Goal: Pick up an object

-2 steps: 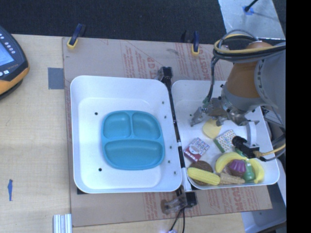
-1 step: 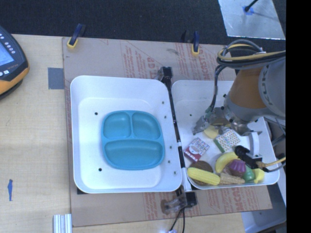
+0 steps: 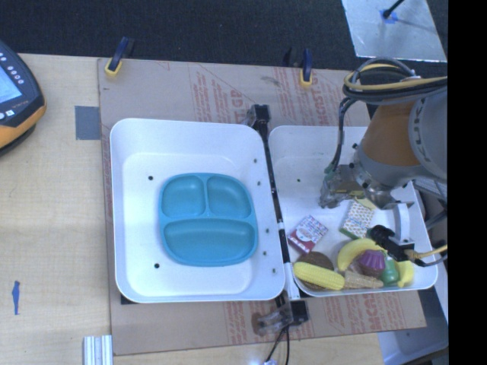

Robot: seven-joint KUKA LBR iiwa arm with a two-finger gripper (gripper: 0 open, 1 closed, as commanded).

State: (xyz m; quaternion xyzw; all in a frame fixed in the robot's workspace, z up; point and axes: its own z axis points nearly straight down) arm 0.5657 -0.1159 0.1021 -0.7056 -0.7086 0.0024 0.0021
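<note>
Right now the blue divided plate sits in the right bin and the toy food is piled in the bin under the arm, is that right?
Not quite. The camera view shows the blue divided plate in the left bin, not the right one. The rest holds: the toy food, including the corn cob and banana, is piled in the right bin under the arm.

Toy foods (image 3: 358, 265), perhaps plastic, crowd the right bin's (image 3: 300, 147) near corner.
</note>
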